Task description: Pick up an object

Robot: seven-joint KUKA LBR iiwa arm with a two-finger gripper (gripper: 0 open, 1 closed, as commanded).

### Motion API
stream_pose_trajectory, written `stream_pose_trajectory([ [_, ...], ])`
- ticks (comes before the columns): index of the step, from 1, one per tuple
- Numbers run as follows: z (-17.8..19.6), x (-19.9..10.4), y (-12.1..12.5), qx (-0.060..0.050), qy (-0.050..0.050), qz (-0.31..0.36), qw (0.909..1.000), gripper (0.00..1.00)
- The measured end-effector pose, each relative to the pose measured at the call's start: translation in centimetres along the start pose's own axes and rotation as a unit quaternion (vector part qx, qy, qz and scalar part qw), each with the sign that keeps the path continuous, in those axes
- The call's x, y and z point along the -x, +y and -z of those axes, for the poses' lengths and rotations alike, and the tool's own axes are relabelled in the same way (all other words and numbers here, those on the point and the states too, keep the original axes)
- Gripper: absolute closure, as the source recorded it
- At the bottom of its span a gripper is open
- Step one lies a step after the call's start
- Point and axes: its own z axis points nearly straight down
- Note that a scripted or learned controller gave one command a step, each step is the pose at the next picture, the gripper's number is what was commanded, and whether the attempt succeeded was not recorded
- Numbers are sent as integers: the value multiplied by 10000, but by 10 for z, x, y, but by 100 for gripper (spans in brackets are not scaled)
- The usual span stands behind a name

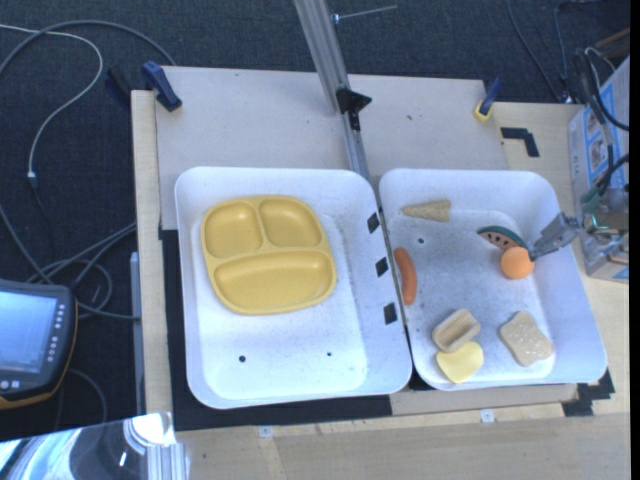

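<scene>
Orange ball [515,263] in right bin [585,313]

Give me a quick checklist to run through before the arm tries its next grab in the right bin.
1. Gripper inside right bin: ok, near its right wall.
2. Nearest target, orange ball, reachable: ok, just beside the gripper.
3. Ball clear of neighbours: not ok, watermelon slice touches it.
4. Jaws open: cannot tell.
5. Object already held: cannot tell.
6. Yellow divided plate out of the way: ok, in left bin.
</scene>
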Motion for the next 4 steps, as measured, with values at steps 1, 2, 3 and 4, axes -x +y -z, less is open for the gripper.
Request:
stream_pose_trajectory([
  [1, 0, 0, 0, 2, 0, -1, 10000, 0],
  [2, -57, 9, -3, -28, 6, -11, 10000, 0],
  [3, -100, 5, -1, -23, 8, -6, 10000, 0],
  [4, -148, 14, -3, -24, 7, -10, 10000, 0],
])
